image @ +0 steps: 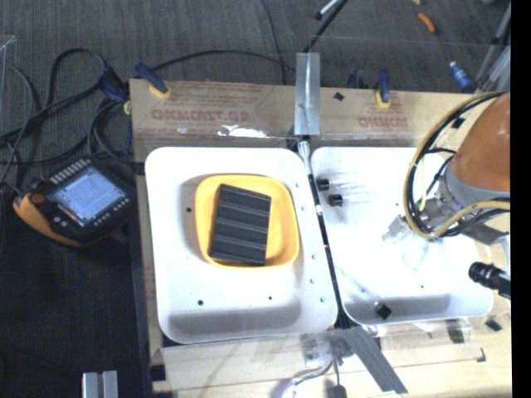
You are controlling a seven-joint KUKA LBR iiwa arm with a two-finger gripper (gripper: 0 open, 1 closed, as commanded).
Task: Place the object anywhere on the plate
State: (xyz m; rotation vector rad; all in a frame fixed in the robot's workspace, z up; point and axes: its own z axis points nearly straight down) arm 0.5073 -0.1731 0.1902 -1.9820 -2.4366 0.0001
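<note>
Far left, off the bench, a teach pendant [79, 200] lies on the dark floor with its screen lit, black cables [83, 89] looping away behind it. Now the left bin [166, 247]: here is the yellow plate [286, 230], sitting a little toward the bin's far side, and the dark ribbed block [241, 223] lies flat on it, well inside the rim, its long side running roughly front to back. Across the metal divider [308, 98], into the right bin [373, 280], with two small black bits [329, 191] near its left wall. And here I am, coming in from the right, orange band [489, 143] and grey wrist [465, 193] over that bin, yellow and black wires [427, 177] curling round me. My fingers I cannot make out under the wrist, so whether they are spread or closed I cannot tell.
</note>
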